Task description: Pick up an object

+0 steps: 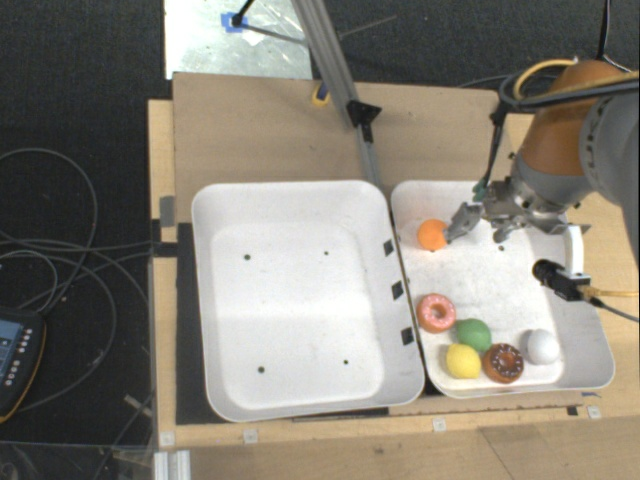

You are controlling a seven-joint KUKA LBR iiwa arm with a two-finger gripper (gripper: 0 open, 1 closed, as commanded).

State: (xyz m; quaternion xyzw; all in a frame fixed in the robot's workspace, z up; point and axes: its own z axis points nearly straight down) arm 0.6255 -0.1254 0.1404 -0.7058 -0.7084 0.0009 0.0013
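On the wooden bench the right bin (598,368) holds the toys, and the gripper (483,224), fingers spread, should straddle the orange ball (431,235) squarely before squeezing.

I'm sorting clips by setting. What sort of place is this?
Most likely a robotics lab test bench: a grey arm with its hand over two white bins, toy food such as an orange ball and doughnuts, and loose cables on dark carpet.
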